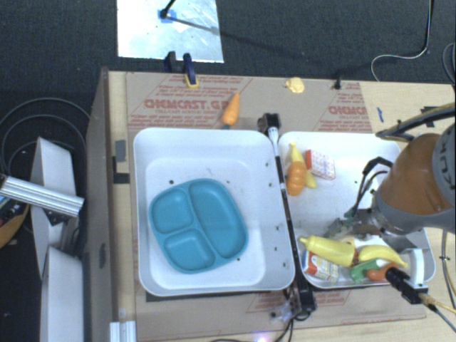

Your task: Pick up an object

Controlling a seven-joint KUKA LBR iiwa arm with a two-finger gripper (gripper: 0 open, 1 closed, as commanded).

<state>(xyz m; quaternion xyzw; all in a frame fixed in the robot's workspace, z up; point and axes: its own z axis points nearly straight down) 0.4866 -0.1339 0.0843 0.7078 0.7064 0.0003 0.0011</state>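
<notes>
Resting on a cardboard-topped bench over dark floor – 2 white bins; jaws' state unclear.

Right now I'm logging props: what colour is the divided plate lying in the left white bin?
Light blue; the three-compartment plastic plate shows clearly in the camera view.

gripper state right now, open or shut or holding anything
Gripper: cannot be told; it sits low in the right bin, just above the yellow bottle and banana, with the arm covering it.
</notes>
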